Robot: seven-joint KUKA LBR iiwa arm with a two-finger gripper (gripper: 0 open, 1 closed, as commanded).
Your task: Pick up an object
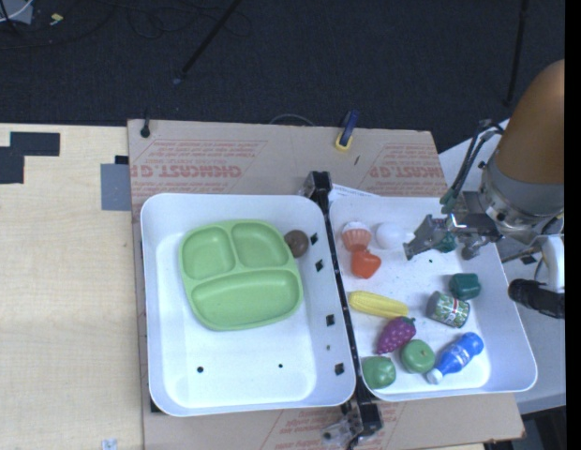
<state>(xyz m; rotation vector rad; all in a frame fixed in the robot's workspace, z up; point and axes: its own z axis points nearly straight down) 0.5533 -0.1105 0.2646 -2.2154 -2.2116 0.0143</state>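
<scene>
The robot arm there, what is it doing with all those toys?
The grey arm's gripper hovers above the upper part of the right bin, which holds toy food: a corn cob, purple grapes, a green apple, a blue bottle and a small can. It has nothing between its fingers that I can make out. The left bin holds a green divided plate with a brown ball beside it.

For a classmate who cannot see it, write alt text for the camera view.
A grey and orange robot arm's gripper hovers over the right white bin, which holds toy food: corn, grapes, a blue bottle, a can. The left bin holds a green divided plate.
</scene>
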